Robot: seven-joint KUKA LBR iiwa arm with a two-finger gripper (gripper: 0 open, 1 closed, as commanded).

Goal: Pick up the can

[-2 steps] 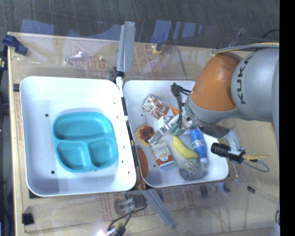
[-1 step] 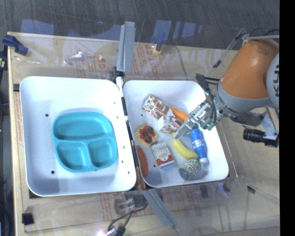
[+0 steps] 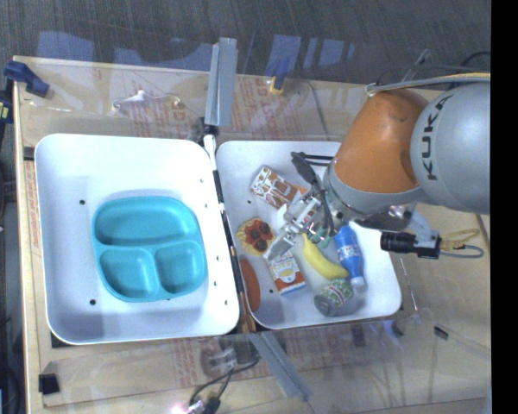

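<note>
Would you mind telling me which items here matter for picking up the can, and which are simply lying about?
Belongs to the job:
can, lying in the right bin
gripper

Just lying about:
banana
water bottle
juice carton
snack packet
blue divided tray in the left bin

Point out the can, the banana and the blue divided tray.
can [image 3: 335, 297], camera view, on its green and silver side
banana [image 3: 320, 260], camera view, on the middle of its yellow body
blue divided tray [image 3: 147, 247], camera view, on the ridge between its compartments
</note>
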